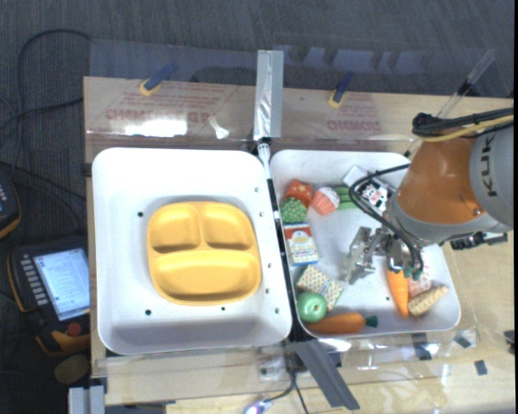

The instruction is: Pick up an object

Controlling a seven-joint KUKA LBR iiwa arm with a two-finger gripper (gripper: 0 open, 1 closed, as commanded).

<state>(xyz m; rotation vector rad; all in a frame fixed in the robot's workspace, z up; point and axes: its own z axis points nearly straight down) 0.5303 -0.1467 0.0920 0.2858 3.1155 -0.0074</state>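
We see the gripper (360,257) hanging over bare floor in the right bin (363,160); whether it is wide or narrow we cannot tell. Just right of the gripper lies a carrot (399,291), probably light, stiff, slick plastic. We would pinch it across its thick middle. Left of the gripper sits a small carton (300,244).

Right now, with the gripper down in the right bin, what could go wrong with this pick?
The gripper hangs over bare bin floor, so it may close on nothing. The carrot and cracker-like piece sit packed together by the right bin's wall, so a grab there could catch two or jam.
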